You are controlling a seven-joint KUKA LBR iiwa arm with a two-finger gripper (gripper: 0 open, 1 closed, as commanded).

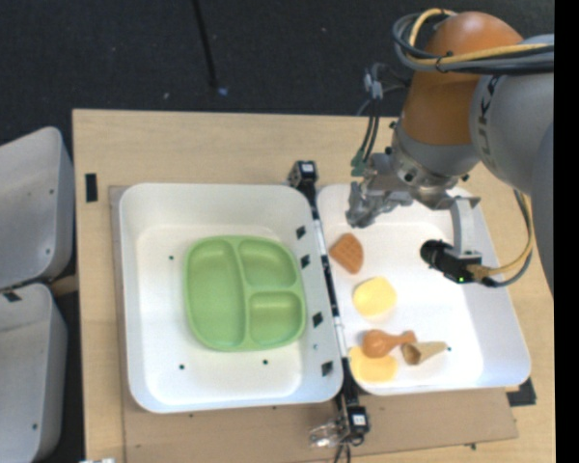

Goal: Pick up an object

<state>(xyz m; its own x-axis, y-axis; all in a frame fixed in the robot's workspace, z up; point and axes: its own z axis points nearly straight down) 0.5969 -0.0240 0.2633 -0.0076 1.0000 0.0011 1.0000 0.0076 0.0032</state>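
**Gripper poised at the far left corner of the right bin, food pieces lying nearer**

The gripper hangs over the far left part of the right bin, below the arm's orange band. Seen from above at a slant, its tip is a dark grey mass against the white floor, and I cannot tell whether it is released or clenched; nothing is visibly caught in it

The closest candidate is an orange-brown wedge-shaped toy food piece, lying just near and slightly left of the gripper, close to the bin's left wall. A pale yellow round piece sits nearer again and a little right. At the near left corner lie a flat yellow piece, an orange pear-shaped piece resting on its far edge, and a tan cone-like piece touching the pear's narrow end

The coming move, in my judgement, turns on a short travel toward the near side, onto the wedge; its closeness to the wall may crowd one side of the grasp

The left bin holds a green divided tray, well apart from the gripper

The arm's body hides the right bin's far right corner, and a black fitting hangs over its right side
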